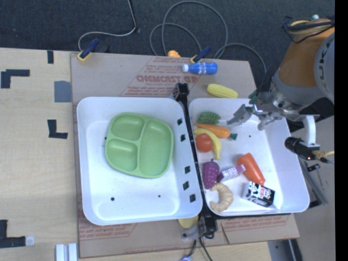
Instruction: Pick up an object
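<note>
Nearest us sits a small black-and-white carton (259, 193); we should lower the open, empty gripper (250, 117) squarely over the orange plastic carrot (213, 130).

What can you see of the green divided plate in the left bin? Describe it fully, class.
The green divided plate is pale green, looks like moulded plastic, has rounded corners and raised ridges splitting it into three compartments: a long one along its upper left, and two others. It lies flat, right way up, turned slightly askew, in the upper middle of the left bin, resting on the bin's floor. Nothing lies on it and nothing else touches it.
</note>
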`<state>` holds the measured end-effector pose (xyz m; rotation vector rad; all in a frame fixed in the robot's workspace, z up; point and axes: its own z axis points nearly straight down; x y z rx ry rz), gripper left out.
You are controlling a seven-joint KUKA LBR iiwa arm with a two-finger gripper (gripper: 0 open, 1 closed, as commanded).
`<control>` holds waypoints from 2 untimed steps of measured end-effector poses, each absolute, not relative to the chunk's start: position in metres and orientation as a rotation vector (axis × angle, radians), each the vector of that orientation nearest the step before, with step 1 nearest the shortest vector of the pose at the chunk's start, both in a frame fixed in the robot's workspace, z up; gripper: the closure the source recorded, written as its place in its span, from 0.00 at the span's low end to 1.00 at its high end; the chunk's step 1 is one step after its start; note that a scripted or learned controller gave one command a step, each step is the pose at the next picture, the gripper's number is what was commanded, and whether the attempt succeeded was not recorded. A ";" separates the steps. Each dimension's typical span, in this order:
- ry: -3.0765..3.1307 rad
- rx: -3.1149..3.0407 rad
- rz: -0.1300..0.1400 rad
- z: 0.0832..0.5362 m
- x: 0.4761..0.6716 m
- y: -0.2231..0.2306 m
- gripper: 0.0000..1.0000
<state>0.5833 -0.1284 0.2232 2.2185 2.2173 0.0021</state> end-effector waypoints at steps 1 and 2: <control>2.221 2.217 0.002 0.256 0.605 -0.142 1.00; 2.217 2.229 -0.009 0.213 0.579 -0.199 1.00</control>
